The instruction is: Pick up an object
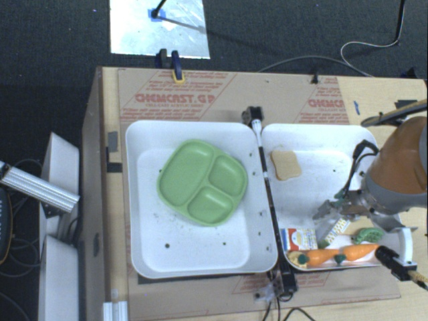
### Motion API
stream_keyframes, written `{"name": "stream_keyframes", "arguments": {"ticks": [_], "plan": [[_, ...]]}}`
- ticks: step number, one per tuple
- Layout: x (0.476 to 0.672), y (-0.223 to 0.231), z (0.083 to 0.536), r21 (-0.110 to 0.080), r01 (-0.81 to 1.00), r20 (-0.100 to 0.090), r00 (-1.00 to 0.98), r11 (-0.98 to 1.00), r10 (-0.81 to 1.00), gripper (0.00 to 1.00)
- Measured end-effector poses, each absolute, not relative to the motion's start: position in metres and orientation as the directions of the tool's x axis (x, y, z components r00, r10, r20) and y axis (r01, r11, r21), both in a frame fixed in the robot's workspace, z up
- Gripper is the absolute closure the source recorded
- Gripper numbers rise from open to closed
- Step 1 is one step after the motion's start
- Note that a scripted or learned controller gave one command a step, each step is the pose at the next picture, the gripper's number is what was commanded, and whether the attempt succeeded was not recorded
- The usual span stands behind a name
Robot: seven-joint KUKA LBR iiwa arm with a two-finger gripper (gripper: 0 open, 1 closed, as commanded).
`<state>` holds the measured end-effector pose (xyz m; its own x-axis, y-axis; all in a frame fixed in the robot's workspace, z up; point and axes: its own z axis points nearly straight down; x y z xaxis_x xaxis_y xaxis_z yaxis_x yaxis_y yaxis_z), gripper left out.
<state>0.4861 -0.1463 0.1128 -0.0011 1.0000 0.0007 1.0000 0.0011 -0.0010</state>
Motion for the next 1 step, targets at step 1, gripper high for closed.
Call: {"name": "stream_keyframes", "arguments": {"ticks": [1], "plan": [[0.4879,-0.0885,0.0847,0.005,1.0,0.0,-0.004,0.004,1.0,0.0]]}}
